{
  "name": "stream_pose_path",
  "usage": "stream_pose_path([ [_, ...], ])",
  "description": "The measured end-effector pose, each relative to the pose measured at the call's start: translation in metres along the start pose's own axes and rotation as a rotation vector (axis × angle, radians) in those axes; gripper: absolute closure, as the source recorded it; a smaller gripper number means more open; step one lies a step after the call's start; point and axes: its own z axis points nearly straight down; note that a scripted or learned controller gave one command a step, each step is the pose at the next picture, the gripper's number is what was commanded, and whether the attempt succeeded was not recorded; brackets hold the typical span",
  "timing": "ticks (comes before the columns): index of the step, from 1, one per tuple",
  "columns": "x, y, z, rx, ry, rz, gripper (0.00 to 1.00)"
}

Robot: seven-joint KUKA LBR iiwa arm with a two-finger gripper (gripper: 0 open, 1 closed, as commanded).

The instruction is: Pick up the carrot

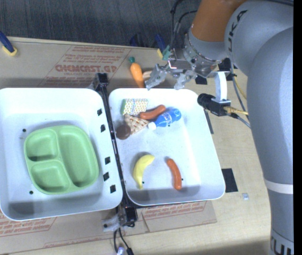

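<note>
Gripper [167, 77], jaws spread and empty, beside carrot [136, 73] outside the right bin [210, 158]; it should straddle the carrot's midsection before closing.

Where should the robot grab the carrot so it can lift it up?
Probably around the thick orange middle of the carrot, coming straight down from above. It lies flat on the cardboard behind the right bin, green tip pointing away, with the hand close on its right.

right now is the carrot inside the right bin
No, the carrot lies on the cardboard just beyond the far rim of the right bin, beside the claw.
</note>
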Motion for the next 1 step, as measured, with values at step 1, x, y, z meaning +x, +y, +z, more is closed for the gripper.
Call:
stream_pose_path([
  [1, -0.0070, 0.0025, 0.1731, -0.001, 0.002, 0.309, 0.00],
])
